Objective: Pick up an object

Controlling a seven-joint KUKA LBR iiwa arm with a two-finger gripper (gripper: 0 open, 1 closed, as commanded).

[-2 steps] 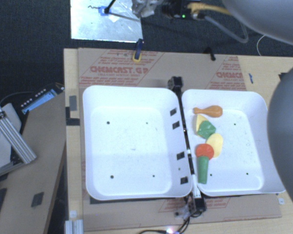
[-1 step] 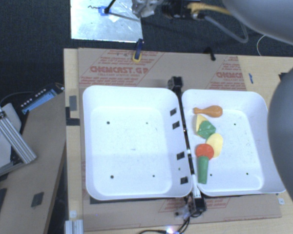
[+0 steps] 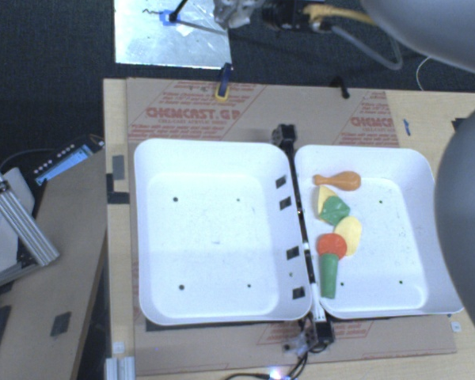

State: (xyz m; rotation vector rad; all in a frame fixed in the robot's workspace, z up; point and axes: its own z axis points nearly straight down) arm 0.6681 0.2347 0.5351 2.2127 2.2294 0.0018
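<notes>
Several toy food pieces lie along the left side of the right bin (image 3: 412, 172). An orange-brown drumstick (image 3: 339, 180) is farthest back. Below it sits a green leafy piece (image 3: 335, 210) over a pale yellow slice (image 3: 323, 196), then a yellow piece (image 3: 350, 229), a red-orange round piece (image 3: 331, 245) and a green stick (image 3: 328, 276). My gripper (image 3: 236, 2) hangs high at the top of the view, far behind both bins, with nothing seen in it. The grey arm (image 3: 427, 14) crosses the top right corner.
The left bin (image 3: 214, 228) lies beside the right one, joined by a black clip strip (image 3: 297, 220). Both rest on brown cardboard (image 3: 190, 109). A shiny metal sheet (image 3: 170, 30) lies behind, a yellow clip (image 3: 222, 92) at the cardboard edge, and an aluminium rail (image 3: 16, 220) at left.
</notes>
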